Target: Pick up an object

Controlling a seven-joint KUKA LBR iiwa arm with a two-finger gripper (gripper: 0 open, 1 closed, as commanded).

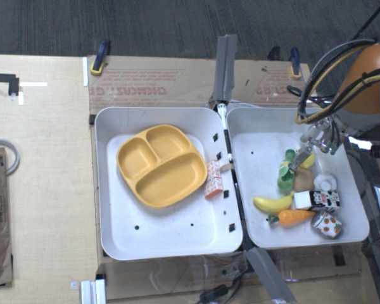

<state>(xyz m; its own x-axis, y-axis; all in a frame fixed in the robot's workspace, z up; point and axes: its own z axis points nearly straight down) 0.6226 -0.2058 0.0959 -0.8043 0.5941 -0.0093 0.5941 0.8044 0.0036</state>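
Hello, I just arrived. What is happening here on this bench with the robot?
A grey robot arm reaches in from the right over the right bin. Its tool is low among a cluster of small items there, right by a green object, with a banana and a carrot lying nearer the front. Whether it grips anything I cannot tell. The left bin holds a yellow divided plate and a small red packet, both untouched.
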